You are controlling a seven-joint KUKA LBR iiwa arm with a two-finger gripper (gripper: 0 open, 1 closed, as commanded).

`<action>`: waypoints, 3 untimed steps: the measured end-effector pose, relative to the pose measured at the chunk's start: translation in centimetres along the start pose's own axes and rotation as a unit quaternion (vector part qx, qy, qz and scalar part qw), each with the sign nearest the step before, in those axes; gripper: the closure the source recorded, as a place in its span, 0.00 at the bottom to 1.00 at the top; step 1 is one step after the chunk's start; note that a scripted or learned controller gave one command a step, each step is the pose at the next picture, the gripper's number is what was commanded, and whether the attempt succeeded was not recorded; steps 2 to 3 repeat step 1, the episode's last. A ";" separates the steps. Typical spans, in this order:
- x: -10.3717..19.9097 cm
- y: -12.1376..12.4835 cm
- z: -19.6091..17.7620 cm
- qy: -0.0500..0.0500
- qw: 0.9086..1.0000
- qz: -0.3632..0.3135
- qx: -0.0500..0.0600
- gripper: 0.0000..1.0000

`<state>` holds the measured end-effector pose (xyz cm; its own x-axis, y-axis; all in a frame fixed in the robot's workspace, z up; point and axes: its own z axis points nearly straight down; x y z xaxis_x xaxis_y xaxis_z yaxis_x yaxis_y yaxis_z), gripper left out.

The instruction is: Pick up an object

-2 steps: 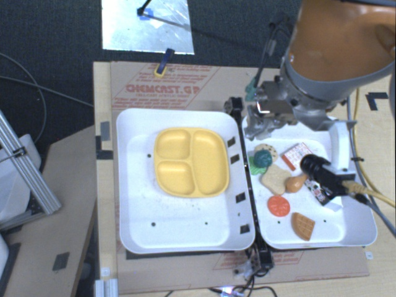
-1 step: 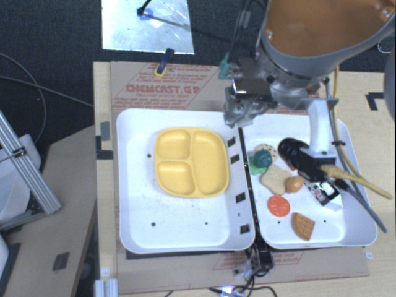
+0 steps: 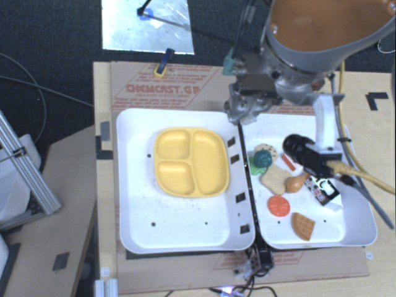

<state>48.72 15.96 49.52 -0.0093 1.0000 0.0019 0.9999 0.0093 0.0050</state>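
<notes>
The nearest thing I could take is the teal toy (image 3: 262,159), which sits in the right bin (image 3: 365,234) close to that bin's left wall and toward its far half. It looks roundish to me, so I can make out no long axis and no way that it points. I judge it could be closed on from almost any side.

From my hand (image 3: 242,113) the toy lies toward the near edge of the view and a little to the right. My hand is over the far end of the seam where the two bins meet, apart from the toy and not touching it. I cannot tell whether my hand is apart or together; it has nothing in it that I can see.

A speckled cookie (image 3: 267,148) touches the toy on its far side, and a pale block (image 3: 274,179) lies just beside it on the near side, slanted. Farther toward me are a red disc (image 3: 279,206) and a brown wedge (image 3: 303,226), well apart from the toy.

The left bin (image 3: 133,228) holds a yellow plate (image 3: 189,163) with three compartments.
</notes>
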 end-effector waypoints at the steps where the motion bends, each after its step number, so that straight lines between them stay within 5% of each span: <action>1: 0.0 0.1 -1.1 0.001 1.000 -0.003 -0.001 1.00; 3: 0.0 0.1 -1.1 0.001 1.000 -0.003 -0.001 1.00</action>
